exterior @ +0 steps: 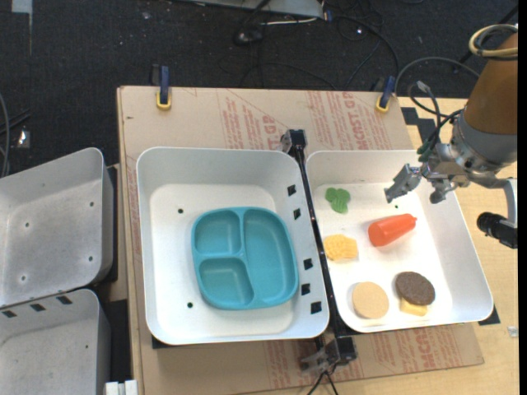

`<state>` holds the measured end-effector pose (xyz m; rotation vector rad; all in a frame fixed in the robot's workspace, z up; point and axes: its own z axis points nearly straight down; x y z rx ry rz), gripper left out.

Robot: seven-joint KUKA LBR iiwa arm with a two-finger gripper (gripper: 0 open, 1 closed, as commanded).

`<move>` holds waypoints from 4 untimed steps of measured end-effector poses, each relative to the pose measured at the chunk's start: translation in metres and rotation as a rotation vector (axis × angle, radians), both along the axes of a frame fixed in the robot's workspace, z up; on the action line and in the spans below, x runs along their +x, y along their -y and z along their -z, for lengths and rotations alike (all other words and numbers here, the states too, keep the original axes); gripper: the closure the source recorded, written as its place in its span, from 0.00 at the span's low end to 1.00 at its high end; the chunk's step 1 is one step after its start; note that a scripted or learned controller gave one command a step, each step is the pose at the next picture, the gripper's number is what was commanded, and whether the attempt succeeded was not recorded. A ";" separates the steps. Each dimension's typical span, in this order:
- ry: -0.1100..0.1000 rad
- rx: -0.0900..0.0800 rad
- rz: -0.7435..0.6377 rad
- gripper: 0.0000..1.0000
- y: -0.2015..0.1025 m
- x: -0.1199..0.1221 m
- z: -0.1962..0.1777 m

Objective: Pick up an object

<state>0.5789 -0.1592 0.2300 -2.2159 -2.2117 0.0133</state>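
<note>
target: orange carrot (392, 230), mid right bin (469, 245)
neighbours: green bit up-left of carrot, yellow chunk to its left
jaws (422, 183): spread, empty, just above carrot
handling: prob. light, stiff plastic, smooth; grip across thick middle

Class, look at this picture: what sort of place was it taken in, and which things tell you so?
Probably a robotics lab: a robot arm reaches over white bins clamped on a cardboard-topped bench, with toy food inside and cables on the floor.
</note>
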 end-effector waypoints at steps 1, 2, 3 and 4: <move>0.013 -0.002 -0.003 0.00 -0.001 0.002 -0.008; 0.010 -0.002 -0.001 0.00 0.006 0.008 0.050; 0.012 -0.002 -0.001 0.00 0.008 0.010 0.093; 0.039 -0.011 -0.002 0.00 0.011 0.017 0.116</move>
